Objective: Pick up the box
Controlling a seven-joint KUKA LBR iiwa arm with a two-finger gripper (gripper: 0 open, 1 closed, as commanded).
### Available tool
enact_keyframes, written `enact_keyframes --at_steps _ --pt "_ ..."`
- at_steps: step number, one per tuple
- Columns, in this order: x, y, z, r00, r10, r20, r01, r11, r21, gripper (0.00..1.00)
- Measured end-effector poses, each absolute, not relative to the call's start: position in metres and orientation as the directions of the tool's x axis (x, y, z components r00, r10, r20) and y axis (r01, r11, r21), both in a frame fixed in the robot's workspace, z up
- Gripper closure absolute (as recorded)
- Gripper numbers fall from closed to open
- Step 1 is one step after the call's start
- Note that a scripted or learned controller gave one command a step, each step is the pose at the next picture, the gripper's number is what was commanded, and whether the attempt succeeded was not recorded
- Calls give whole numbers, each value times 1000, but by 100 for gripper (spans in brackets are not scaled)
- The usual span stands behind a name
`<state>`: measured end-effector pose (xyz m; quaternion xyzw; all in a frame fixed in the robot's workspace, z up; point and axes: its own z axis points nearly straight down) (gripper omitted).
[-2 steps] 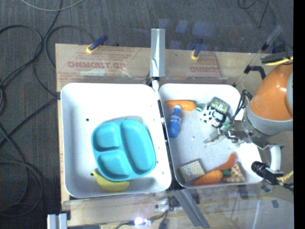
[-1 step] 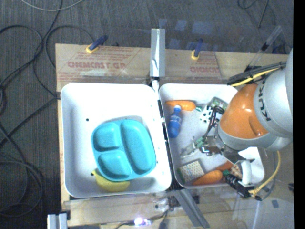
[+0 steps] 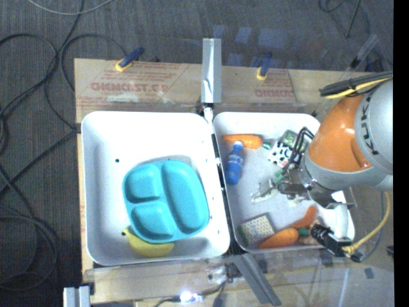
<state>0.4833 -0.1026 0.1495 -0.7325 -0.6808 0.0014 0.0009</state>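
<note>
A small box [image 3: 256, 228] with a fine grid pattern lies tilted near the front of the right bin [image 3: 265, 119]. It is next to a long orange carrot-shaped piece [image 3: 279, 238]. My gripper [image 3: 277, 186] hangs over the middle of the right bin, behind and to the right of the box and apart from it. The grey arm with its orange band [image 3: 339, 142] hides the bin's right side.
At the back of the right bin lie an orange carrot [image 3: 243, 141], a blue bottle [image 3: 234, 163] and a black-and-white spotted item [image 3: 279, 151]. The left bin [image 3: 102, 190] holds a blue divided plate [image 3: 166, 200] with a yellow piece [image 3: 150, 247] under its front edge.
</note>
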Motion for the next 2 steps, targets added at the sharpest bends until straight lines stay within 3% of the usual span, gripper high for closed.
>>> enact_keyframes --at_steps 1,2 --pt "486 -104 89 113 994 0 994 -113 6 0" --pt "487 -103 98 113 994 2 994 -113 8 100"
